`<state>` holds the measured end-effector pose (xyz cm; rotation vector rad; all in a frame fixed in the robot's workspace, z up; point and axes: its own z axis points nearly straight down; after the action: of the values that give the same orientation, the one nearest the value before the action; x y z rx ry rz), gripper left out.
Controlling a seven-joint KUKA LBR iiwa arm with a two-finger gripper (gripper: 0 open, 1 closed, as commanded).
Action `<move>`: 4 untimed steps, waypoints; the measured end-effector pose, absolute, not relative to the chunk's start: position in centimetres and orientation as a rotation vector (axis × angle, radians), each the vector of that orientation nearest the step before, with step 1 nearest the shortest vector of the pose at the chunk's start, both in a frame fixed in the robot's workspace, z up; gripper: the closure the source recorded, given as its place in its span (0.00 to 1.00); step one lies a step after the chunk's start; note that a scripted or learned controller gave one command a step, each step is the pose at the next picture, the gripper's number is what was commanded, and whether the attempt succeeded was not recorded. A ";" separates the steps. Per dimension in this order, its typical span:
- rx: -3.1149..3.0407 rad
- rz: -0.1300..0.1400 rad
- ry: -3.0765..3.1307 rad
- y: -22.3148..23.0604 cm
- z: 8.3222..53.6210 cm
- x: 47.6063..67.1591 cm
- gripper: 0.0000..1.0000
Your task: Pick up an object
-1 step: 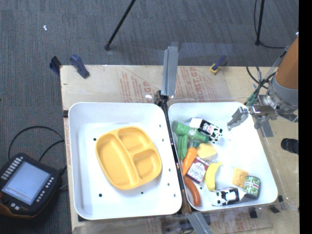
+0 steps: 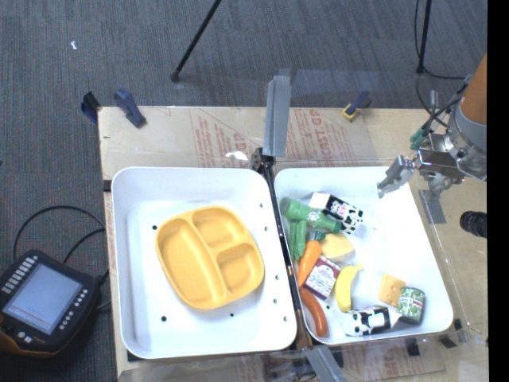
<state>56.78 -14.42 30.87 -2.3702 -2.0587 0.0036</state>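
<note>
While the gripper (image 2: 407, 173) hung over the right bin's (image 2: 425, 249) far edge, I could not tell its state. The toy food (image 2: 342, 265) lay below-left, nearer the camera.

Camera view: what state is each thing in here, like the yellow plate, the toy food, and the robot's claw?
Yellow plate: lying flat in the left bin, nothing in its compartments.
Toy food: heaped loosely in the right bin, pieces touching and overlapping.
Carrot: lying on its side.
Banana: lying in the heap.
Gripper: above the right bin's far corner, holding nothing.
</note>
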 end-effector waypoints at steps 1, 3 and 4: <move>-2.399 0.006 -2.019 -10.9 12.6 53.1 0.00; -2.191 -0.015 -2.255 -12.9 10.1 49.1 1.00; -2.172 0.003 -2.265 -7.1 22.9 47.7 1.00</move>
<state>47.67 -7.13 22.93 -2.1716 -2.2654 0.0034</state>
